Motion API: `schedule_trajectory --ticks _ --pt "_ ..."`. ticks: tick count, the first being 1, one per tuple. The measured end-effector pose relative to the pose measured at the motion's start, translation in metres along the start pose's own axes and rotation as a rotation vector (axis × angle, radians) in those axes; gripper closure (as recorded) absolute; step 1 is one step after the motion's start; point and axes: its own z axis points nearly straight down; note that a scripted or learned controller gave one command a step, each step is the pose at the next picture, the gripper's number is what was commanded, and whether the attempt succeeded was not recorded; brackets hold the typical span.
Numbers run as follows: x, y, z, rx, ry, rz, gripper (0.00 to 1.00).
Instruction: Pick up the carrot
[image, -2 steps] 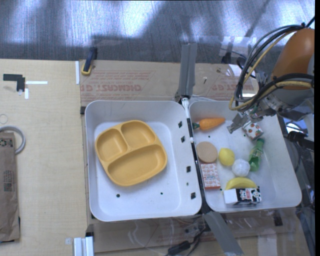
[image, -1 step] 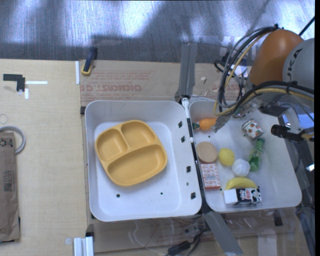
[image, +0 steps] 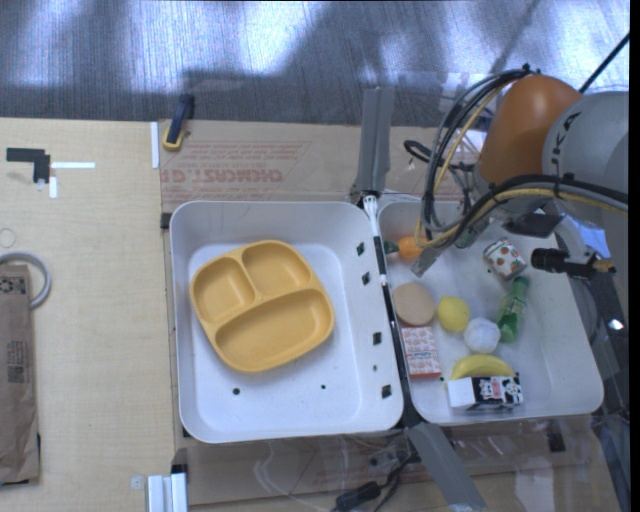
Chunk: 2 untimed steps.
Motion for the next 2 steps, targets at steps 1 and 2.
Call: schedule_trajectory --ticks 1,2 --pt "-0.002 0.001 -0.010 -0.007 -0.009 0.002 1.00" --pt "0.085 0.042 -0.096 -0.004 0.000 -0.115 1.00"
